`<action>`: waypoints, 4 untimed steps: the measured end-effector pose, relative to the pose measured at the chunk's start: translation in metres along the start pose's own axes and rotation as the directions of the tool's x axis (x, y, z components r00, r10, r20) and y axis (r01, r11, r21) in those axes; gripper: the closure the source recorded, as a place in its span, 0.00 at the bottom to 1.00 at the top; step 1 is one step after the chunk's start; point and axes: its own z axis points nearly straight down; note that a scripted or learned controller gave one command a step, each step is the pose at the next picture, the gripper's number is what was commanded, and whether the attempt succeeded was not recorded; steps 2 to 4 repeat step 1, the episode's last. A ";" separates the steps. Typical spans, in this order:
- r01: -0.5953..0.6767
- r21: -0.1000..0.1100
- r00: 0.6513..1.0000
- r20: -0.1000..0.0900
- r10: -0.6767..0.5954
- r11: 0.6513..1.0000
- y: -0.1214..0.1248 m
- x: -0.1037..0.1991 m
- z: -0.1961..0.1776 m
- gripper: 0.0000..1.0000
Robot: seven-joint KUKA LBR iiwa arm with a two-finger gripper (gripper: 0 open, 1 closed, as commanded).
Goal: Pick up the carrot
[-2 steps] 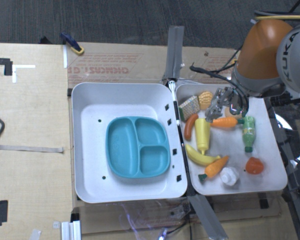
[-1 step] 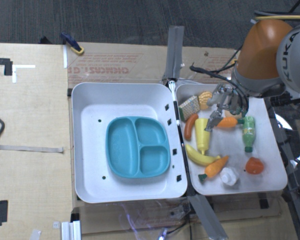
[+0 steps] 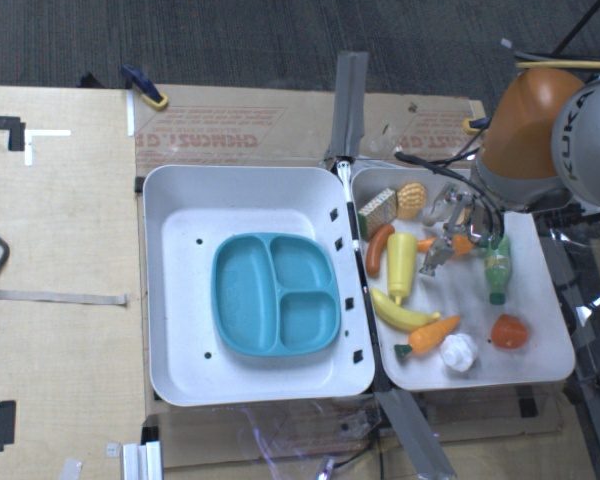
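The reach is under way: the gripper point(image 3: 448, 236) hovers over the upper part of the right bin point(image 3: 540, 353), whether its jaws are apart I cannot tell, while the carrot point(image 3: 433, 333) lies lower down beside the banana point(image 3: 400, 313), so the arm must next shift toward it and descend.

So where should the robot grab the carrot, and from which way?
Probably around its thick orange middle, coming straight down from above. The carrot lies flat and slanted in the right bin, green end toward the lower left. The banana touches its upper side and a white ball sits close below, so the jaws should close across the body, near the free upper-right end.
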 end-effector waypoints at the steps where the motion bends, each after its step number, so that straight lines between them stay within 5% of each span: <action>1: 0.003 0.000 1.000 0.006 -0.003 1.000 0.001 -0.002 -0.011 1.00; 4: 0.003 0.000 1.000 0.006 -0.003 1.000 0.001 -0.002 -0.011 1.00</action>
